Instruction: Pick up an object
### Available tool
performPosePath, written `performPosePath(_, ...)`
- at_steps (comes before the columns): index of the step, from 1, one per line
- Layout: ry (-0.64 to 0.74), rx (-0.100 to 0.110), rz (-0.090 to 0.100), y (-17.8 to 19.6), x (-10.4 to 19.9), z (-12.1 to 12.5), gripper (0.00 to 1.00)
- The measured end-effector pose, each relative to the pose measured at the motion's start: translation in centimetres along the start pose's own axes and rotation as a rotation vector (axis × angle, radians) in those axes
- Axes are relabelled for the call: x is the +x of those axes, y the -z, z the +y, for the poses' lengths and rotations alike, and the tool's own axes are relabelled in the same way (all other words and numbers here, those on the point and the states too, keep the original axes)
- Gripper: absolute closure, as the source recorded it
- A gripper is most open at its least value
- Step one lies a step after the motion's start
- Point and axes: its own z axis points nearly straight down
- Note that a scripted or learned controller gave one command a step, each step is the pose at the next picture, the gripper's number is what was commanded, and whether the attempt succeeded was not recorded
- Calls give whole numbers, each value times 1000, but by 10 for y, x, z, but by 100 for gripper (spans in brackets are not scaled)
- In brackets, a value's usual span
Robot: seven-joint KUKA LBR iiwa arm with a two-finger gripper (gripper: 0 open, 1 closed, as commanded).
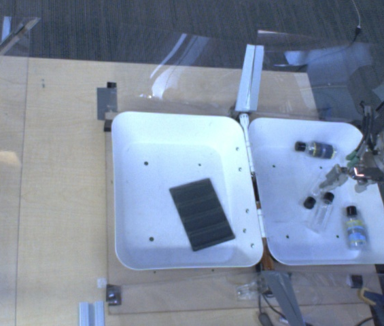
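A pale wooden tabletop (42,182) under even light, dark grey carpet (144,12) beyond its far edge, clear plastic sheeting (327,66) at right.

Glossy white plastic bins (130,182) on a matt pale wooden bench (49,202); ribbed black pad (202,214).

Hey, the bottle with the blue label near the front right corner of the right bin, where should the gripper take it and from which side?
Probably across the body of the blue-labelled bottle, below its dark cap, coming straight down from above. It lies flat on the floor of the right bin, apart from the other bottles.
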Motion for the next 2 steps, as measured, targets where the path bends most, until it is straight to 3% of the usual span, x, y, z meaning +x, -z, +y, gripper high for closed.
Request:
performPosePath(1,64,-30,-8,-104,-26,13,0)
performPosePath(2,81,-13,-2,-121,25,52,0)
